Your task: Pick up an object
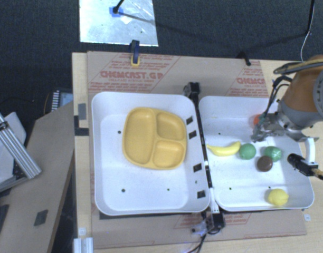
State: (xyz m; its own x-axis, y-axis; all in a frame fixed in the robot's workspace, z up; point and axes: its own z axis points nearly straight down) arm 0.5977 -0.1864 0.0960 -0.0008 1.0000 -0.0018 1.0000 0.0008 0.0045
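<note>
The right bin holds a yellow banana, a round green fruit, a second green piece, a brown ball and a yellow lemon. My gripper hangs low over the bin's upper right part, just above and right of the round green fruit. A small orange-red thing shows at the gripper's left side; I cannot tell whether it is held. The grey arm with its orange band comes in from the right.
The left bin carries a yellow divided plate. A black divider runs between the two bins. A black part of the arm sticks out over the right bin's right rim.
</note>
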